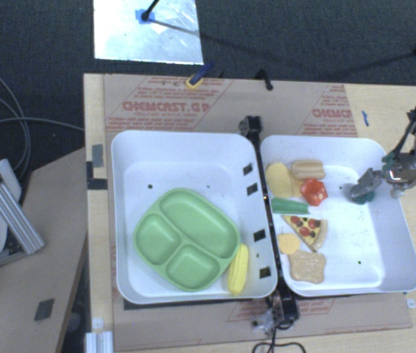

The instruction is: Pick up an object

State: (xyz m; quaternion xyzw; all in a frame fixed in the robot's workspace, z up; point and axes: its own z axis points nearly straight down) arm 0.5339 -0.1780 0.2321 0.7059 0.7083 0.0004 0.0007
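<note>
Jaws (360, 190) over right bin (403, 271) — grip state unclear, tomato (314, 191) just left — apart

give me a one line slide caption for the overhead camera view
KUKA gripper hovers over the right bin beside toy foods, including a tomato and pizza slice; a green tray fills the left bin.

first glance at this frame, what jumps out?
The green divided plate in the left bin stands out most, with a yellow corn cob beside its right edge. Toy food clusters along the left side of the right bin: a hot dog, a tomato, a pizza slice and toast. The gripper hangs over that bin's right part.
</note>
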